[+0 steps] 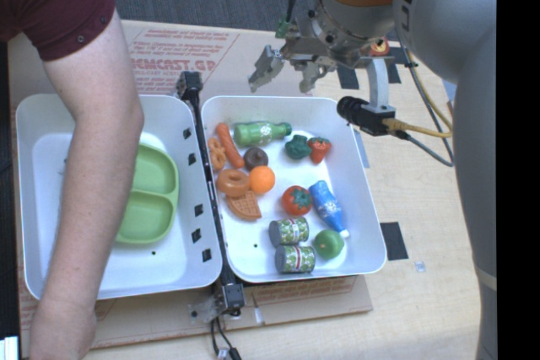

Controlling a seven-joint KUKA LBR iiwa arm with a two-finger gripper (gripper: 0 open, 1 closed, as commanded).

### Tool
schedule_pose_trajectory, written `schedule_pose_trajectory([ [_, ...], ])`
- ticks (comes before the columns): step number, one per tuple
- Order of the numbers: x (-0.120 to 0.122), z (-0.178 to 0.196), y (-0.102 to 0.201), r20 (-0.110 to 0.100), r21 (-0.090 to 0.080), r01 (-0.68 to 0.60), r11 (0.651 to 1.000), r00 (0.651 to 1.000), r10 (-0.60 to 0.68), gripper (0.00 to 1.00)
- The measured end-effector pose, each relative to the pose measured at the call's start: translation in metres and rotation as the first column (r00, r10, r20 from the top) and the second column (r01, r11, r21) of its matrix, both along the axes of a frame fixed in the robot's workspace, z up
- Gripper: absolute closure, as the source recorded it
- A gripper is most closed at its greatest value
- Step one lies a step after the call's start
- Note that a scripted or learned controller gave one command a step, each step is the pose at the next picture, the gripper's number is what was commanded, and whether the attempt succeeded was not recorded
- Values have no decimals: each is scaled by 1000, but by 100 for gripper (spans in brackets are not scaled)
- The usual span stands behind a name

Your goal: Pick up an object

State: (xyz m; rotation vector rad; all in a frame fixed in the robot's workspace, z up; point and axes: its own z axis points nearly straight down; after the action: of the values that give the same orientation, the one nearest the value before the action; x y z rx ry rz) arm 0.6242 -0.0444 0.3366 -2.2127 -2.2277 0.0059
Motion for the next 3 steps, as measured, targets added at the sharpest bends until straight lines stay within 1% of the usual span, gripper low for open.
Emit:
schedule_pose_trajectory([
  [1,-25,50,-123,3,-1,3,1000,1000,-3,0],
  [2,-40,-112,-97,-2,1,1,1000,1000,-1,0],
  [3,-26,-242,-128,-2,1,0,1000,1000,0,0],
])
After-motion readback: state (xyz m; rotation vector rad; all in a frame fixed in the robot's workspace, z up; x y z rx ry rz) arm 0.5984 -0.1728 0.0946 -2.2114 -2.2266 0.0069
